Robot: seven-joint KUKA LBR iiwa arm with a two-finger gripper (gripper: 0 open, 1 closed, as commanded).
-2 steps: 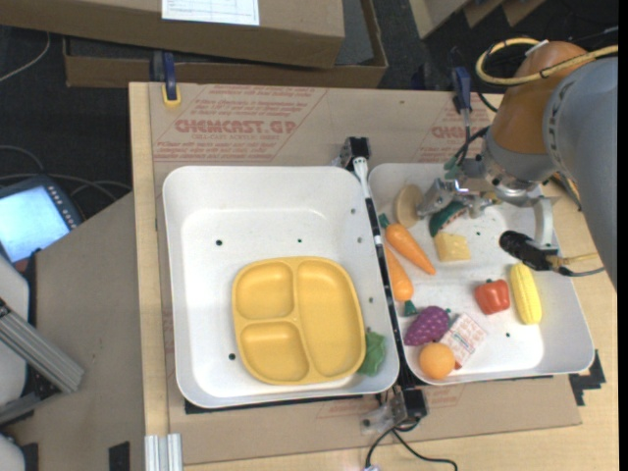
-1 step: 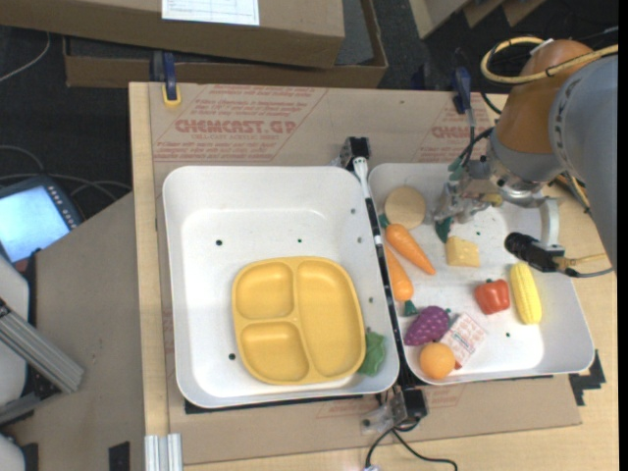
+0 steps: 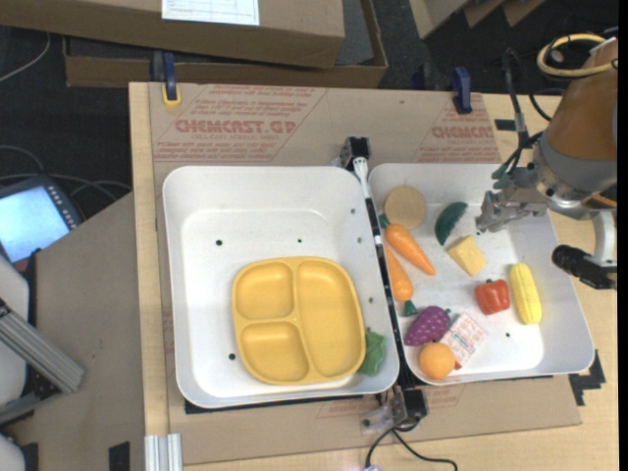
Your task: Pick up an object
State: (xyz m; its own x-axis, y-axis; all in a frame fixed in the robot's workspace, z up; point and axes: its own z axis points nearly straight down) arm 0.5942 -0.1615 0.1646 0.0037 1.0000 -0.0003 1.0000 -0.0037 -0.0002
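At the worktop's (image 3: pixel 294 106) near edge, the left bin (image 3: pixel 196 224) holds a yellow divided plate (image 3: pixel 294 320) with a green leafy piece (image 3: pixel 374 353) tucked against its right side. In the right bin's (image 3: pixel 569 351) near corner sit an orange (image 3: pixel 437 361), a small printed packet (image 3: pixel 465 338) touching it, and a bunch of purple grapes (image 3: pixel 428 324) just beside both. A little farther in lie a red pepper (image 3: pixel 493 295) and a yellow corn cob (image 3: pixel 526 292), side by side near the bin's right edge. Next come a pale yellow cheese block (image 3: pixel 468 256) near the middle and two carrots (image 3: pixel 404 255) along the left wall. Toward the far edge rest a round tan biscuit (image 3: pixel 404 206) and a dark green vegetable (image 3: pixel 449 220).

The arm (image 3: pixel 584 135) reaches in over the bin's far right corner, wrist bent downward. Its gripper (image 3: pixel 488 216) hangs low just above the bin floor, between the green vegetable and the cheese block, near both. The fingers look close together with nothing between them, though whether they are open or closed cannot be told.
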